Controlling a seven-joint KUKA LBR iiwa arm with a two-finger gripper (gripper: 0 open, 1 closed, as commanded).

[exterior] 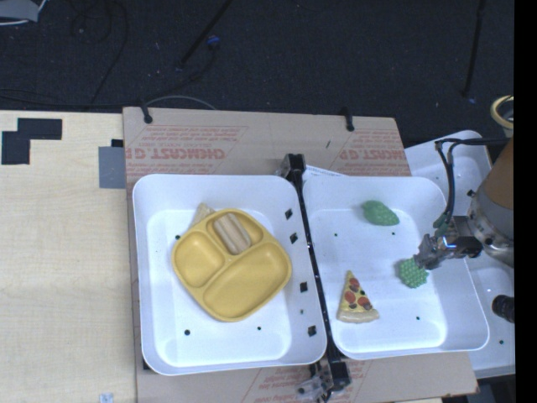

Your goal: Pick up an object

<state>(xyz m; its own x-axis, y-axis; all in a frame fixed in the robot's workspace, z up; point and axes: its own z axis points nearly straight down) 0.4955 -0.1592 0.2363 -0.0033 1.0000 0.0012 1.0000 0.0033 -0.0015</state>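
The gripper [430,254] sits low at the right bin's [460,332] right side, touching a bumpy green toy [412,273]; whether it is clamped on anything I cannot tell. Contact looks to be at the toy's edge, so a lift may let it slip, rolling toward the pizza slice [357,298].

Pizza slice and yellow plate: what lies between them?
In the camera view, the bins' adjoining walls separate the pizza slice from the yellow plate.

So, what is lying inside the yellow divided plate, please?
A tan, bread-like piece lies in the top compartment of the yellow plate. What is beneath that piece is covered.
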